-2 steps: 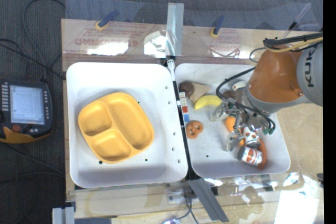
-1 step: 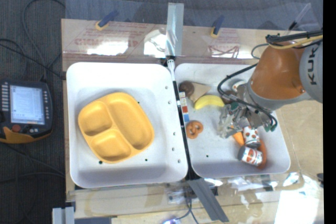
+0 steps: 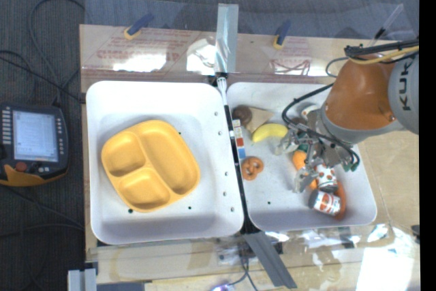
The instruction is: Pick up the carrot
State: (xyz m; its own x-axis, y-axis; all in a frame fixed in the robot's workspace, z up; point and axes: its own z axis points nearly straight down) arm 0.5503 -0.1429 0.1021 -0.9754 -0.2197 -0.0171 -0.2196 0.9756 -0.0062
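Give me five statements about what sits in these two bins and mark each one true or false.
1. The yellow divided tray lies in the left bin. True.
2. The banana lies in the same bin as the tray. False: it lies in the right bin, near the divider end.
3. The gripper hangs over the right bin. True.
4. The pretzel rests on the yellow tray. False: it rests on the right bin's floor, below the banana in the view.
5. A can with a red and white label lies in the right bin, near its lower right corner. True.
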